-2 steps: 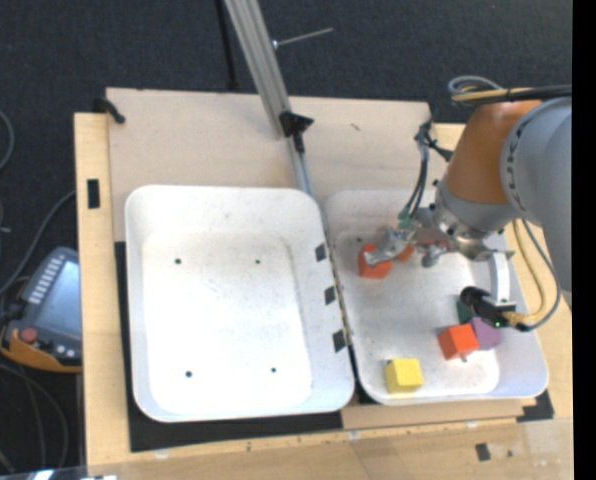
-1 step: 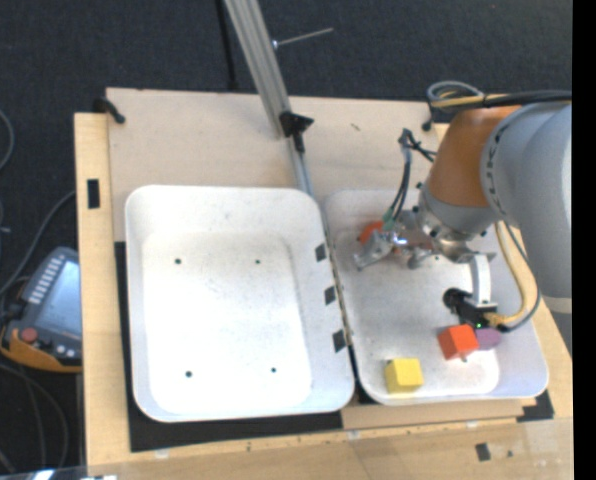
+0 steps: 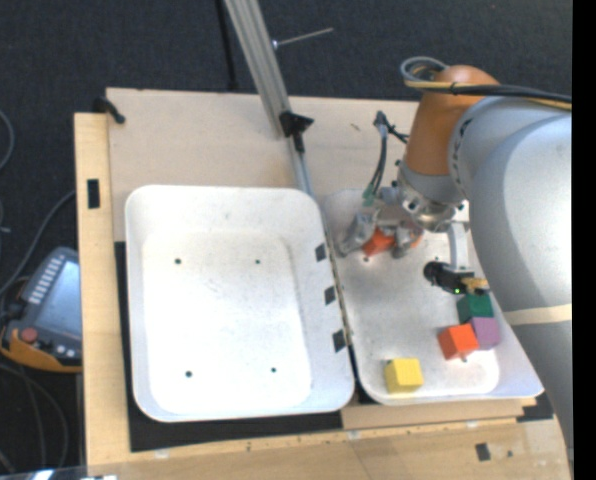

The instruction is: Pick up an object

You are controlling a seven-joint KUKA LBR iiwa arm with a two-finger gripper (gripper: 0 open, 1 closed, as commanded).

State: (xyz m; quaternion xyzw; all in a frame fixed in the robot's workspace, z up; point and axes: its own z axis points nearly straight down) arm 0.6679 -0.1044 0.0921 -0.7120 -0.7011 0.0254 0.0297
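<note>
Pincer (image 3: pixel 380 240) hangs low in the right bin (image 3: pixel 378 308), clamped on a small red-orange object (image 3: pixel 380 242) seen between its fingers. Toward the bin's near end lie green (image 3: pixel 474 306), purple (image 3: pixel 485 331), orange (image 3: pixel 458 341) and yellow (image 3: pixel 403 373) blocks.

We see the arm (image 3: pixel 513 183) as a thick, smooth grey cylinder with a rounded shoulder, matte and pale, catching soft light along its top. Across its lower part we see a thin cream stripe (image 3: pixel 538 314). Above the wrist we note an orange band (image 3: pixel 436 128), rounded like a dome at its top. We see a dark cable (image 3: pixel 498 90) running across that dome, with a light loop (image 3: pixel 421 67) beside it, and a thin green wire (image 3: pixel 381 163) hanging alongside. The wrist flange (image 3: pixel 426 200) looks metallic grey, and we find the gripper (image 3: pixel 378 240) below it built of silvery parts.
</note>
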